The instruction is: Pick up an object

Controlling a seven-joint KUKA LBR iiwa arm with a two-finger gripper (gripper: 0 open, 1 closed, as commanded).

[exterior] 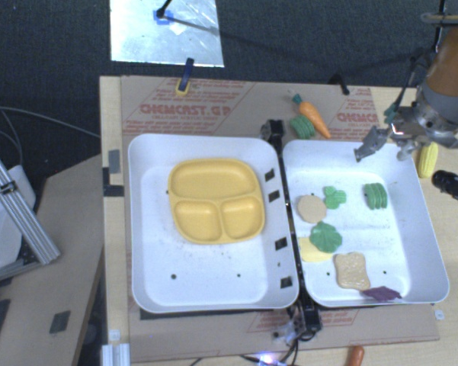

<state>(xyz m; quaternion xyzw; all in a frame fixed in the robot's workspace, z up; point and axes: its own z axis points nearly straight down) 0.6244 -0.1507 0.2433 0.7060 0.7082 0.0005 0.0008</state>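
**Arm poised over the right bin's far edge**

The gripper (385, 145) hung above the far rim of the right bin (423, 204), its fingers (366, 148) spread wide with nothing between them. Toy food lay toward that bin's middle and near side: a green ridged piece (376, 196), a small green leafy piece (334, 197), a tan disc (312, 208), a larger green leafy piece (325, 236), a slice of bread (351, 271) and a purple piece (382, 293) at the near rim. The far strip of the bin floor stood bare. The left bin (148, 204) carried a yellow divided plate (215, 200). A toy carrot (312, 115) lay on the worktop (236, 105) beyond the bins
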